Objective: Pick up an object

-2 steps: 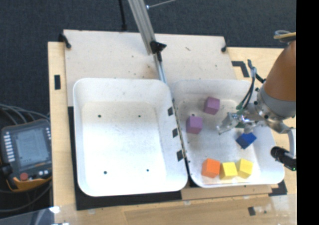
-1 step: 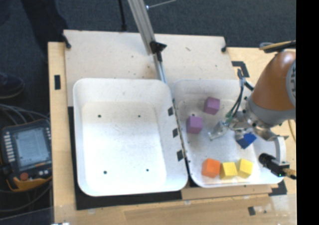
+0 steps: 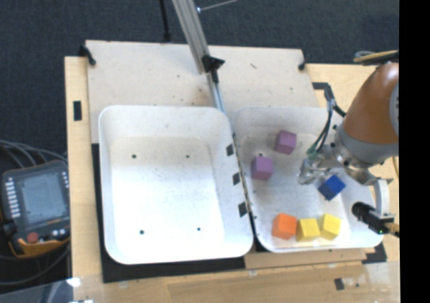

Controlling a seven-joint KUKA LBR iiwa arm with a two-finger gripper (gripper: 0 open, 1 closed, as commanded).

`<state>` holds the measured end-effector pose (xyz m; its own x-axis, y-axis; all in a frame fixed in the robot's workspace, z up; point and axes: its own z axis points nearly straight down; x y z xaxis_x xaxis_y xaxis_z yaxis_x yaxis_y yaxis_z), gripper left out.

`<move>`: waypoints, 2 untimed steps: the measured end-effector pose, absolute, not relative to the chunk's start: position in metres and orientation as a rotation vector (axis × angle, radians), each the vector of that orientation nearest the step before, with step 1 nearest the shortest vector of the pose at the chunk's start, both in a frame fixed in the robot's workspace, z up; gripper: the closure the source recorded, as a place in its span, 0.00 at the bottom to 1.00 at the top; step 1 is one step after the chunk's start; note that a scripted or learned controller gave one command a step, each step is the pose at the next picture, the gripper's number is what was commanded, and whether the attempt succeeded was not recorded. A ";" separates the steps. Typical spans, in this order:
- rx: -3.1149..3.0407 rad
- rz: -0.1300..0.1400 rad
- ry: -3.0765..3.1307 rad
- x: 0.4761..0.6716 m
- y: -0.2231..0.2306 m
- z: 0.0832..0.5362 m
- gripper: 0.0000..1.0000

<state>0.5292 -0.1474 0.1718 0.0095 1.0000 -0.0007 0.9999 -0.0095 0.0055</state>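
- The gripper is seen low over the right bin, beside the blue cube; whether it is released or clenched cannot be told.
- Two purple cubes (well apart from the gripper) are found to its left.
- An orange cube and two yellow cubes are lined along the near wall.

Light wooden worktop on dark carpet. Beige board lies across its far half. Slanted aluminium extrusion post rises from the board, ending near a black clamp. Teach pendant with grey screen sits left of the worktop, cables coiled behind it.
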 end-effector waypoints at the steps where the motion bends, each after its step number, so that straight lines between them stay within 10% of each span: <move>1: 2.214 0.005 2.221 0.537 -0.144 0.218 1.00; 2: 2.212 0.006 2.221 0.539 -0.145 0.272 1.00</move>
